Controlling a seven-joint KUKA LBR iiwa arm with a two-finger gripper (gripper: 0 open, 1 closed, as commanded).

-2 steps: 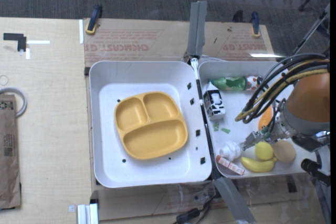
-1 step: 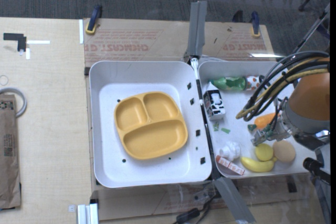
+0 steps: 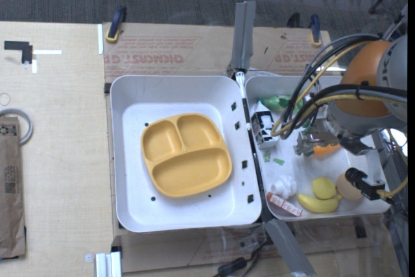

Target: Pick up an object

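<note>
Lying behind the bins, cardboard point(image 3: 152, 56) reads "CHEMCAST", inverted; gripper point(image 3: 308, 142) finger state cannot be told.

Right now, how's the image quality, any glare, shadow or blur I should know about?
Camera view: lighting is even and soft; the yellow three-compartment plastic plate is sharp, casting faint shadow in the left white bin. The right white bin is cluttered, with black cables crossing it, and the grey pincer area is murky, small items there hard to resolve.

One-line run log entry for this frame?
arm: over right bin | end effector: by orange item | banana: in bin | yellow plate: left bin
</note>
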